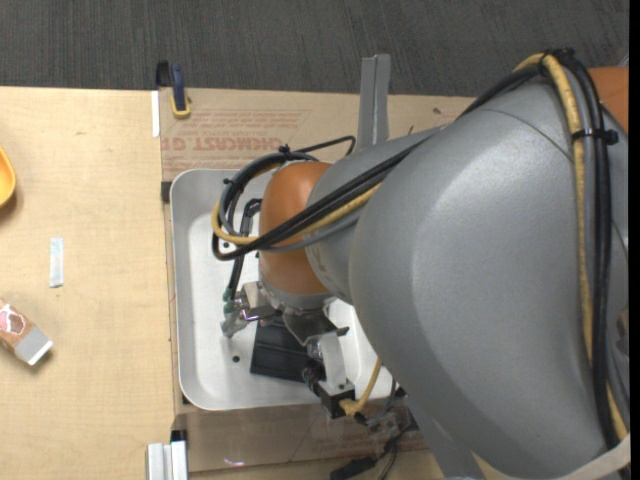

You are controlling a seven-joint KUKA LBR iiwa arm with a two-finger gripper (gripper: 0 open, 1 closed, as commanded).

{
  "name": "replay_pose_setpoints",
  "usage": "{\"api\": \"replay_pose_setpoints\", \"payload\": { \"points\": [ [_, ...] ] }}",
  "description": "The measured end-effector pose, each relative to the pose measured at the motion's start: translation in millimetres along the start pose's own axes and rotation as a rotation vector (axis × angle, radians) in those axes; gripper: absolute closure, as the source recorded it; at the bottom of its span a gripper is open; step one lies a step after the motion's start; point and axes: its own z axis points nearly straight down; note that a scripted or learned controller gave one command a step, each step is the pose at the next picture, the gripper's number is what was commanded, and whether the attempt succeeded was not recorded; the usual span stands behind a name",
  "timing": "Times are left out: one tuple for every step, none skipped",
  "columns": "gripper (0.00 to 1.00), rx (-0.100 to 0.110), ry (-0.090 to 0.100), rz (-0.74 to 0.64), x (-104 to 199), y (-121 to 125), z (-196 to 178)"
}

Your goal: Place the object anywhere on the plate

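My arm reaches in from the right, and its grey bulk hides much of the view. The orange wrist band (pixel 293 230) hangs over the white bin (pixel 196 268). Below the band, the gripper (pixel 274 354) shows as a black block low over the bin's near half, pointing down at the floor of the bin. The wrist and cables hide whatever lies under the gripper. The bare white floor of the bin shows along its left and near sides.
On the wooden bench left of the bin lie a small white strip (pixel 56 263) and a brown and white packet (pixel 22 332). An orange rim (pixel 5 180) pokes in at the far left edge. A blue clamp (pixel 176 90) sits behind the bin.
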Motion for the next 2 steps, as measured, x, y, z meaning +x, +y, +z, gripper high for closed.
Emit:
{"api": "replay_pose_setpoints", "payload": {
  "points": [
    [0.00, -0.002, 0.001, -0.600, -64, -31, -91],
    [0.00, -0.003, 0.001, -0.458, 3, -17, -1]
  ]
}}
